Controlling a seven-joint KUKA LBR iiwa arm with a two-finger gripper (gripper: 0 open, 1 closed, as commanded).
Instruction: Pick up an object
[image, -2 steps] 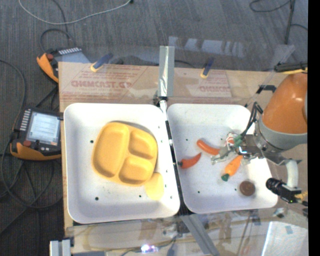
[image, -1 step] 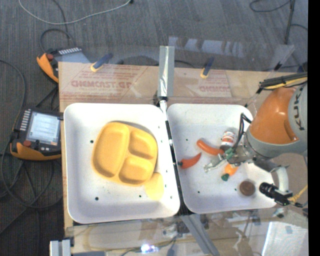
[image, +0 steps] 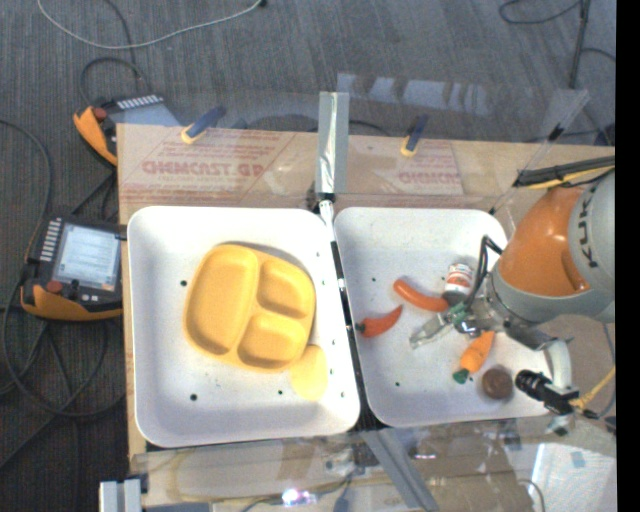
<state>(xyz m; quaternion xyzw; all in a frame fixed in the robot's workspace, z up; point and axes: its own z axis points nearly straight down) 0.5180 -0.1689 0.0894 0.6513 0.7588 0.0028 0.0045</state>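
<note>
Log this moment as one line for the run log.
arm: over right bin | gripper: open, nothing held | nearest: orange sausage, carrot | left bin: yellow tray

We find a robotics laboratory or test cell. A grey and orange industrial arm (image: 560, 255) reaches over two white bins (image: 150, 400) set on a bench lined with cardboard (image: 230, 165). A handheld teach pendant (image: 75, 268) lies on grey carpet (image: 60, 90) to the left, among loose black cables (image: 30, 350). Clear panels (image: 480, 110) stand behind the bench.
</note>
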